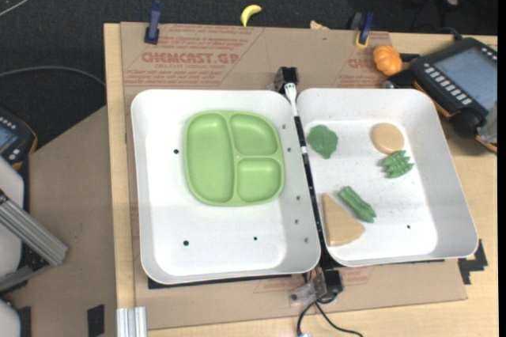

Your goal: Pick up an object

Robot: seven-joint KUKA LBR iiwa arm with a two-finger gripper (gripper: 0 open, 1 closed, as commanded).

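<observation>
Single fixed camera above bench, angled down, both white bins [158,232] fully in frame.

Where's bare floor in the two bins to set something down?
Left bin: a wide bare strip in front of the green divided plate, narrower strips at its sides. Right bin: bare front right corner. Its middle is crowded: broccoli, round cookie, leafy piece, green bean, tan wedge.
</observation>
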